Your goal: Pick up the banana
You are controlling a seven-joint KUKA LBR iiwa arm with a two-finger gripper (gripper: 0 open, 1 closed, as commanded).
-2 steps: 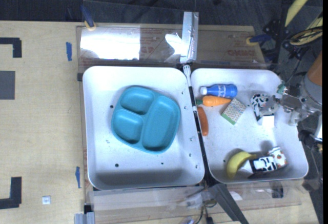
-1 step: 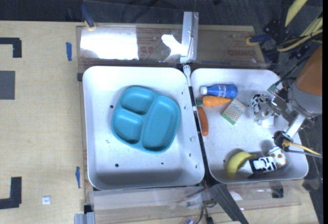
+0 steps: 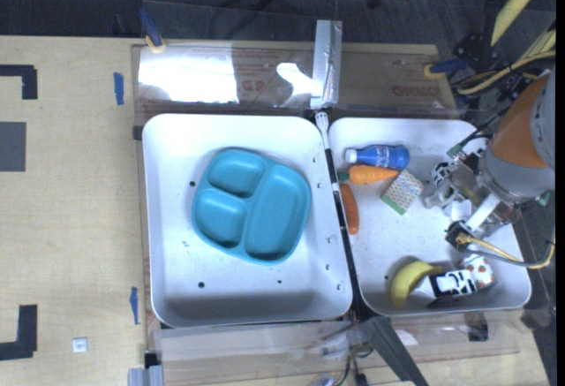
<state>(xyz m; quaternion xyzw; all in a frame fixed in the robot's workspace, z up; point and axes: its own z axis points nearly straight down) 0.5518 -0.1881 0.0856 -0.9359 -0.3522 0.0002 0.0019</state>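
Observation:
The yellow banana (image 3: 407, 280) lies curved at the front of the right bin (image 3: 388, 238), with its right end against a black-and-white object (image 3: 456, 282). My gripper (image 3: 448, 192) hangs over the right side of that bin, up and to the right of the banana and well apart from it. Nothing of the banana is under or inside it. The grey arm with its orange band (image 3: 528, 135) reaches in from the right edge.
Behind the banana lie a blue-and-white bottle (image 3: 378, 155), a carrot (image 3: 372, 174), a second orange piece (image 3: 350, 208) by the bin divider and a small checkered box (image 3: 403, 192). The left bin (image 3: 168, 199) holds a blue compartment tray (image 3: 252, 203).

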